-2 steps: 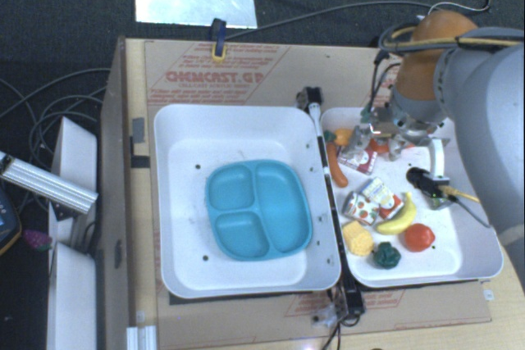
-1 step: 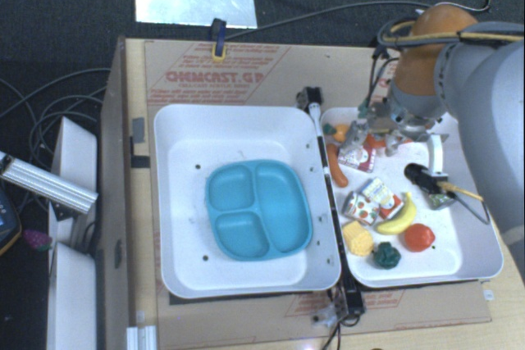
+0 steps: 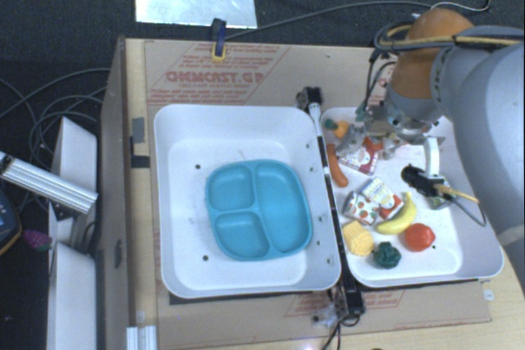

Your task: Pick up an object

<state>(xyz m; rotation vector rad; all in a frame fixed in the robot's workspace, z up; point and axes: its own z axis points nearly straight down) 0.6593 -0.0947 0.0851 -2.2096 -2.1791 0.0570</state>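
My gripper (image 3: 367, 134) is low over the back left part of the right bin (image 3: 472, 254), right above a red and white packet (image 3: 359, 157). An orange carrot (image 3: 335, 165) lies along the bin's left wall, beside the packet. A small green and orange piece (image 3: 337, 128) sits just left of the gripper. Nearer the front are a printed box (image 3: 374, 202), a banana (image 3: 399, 217), a red tomato (image 3: 419, 236), a yellow corn piece (image 3: 357, 238) and a dark green broccoli (image 3: 386, 256). The view does not show whether the gripper touches the packet.
The left bin (image 3: 184, 135) holds a blue divided plate (image 3: 258, 207). The grey arm (image 3: 484, 94) covers the right bin's back right part. A central ridge (image 3: 322, 168) separates the two bins. Cables run over the dark floor at the left.
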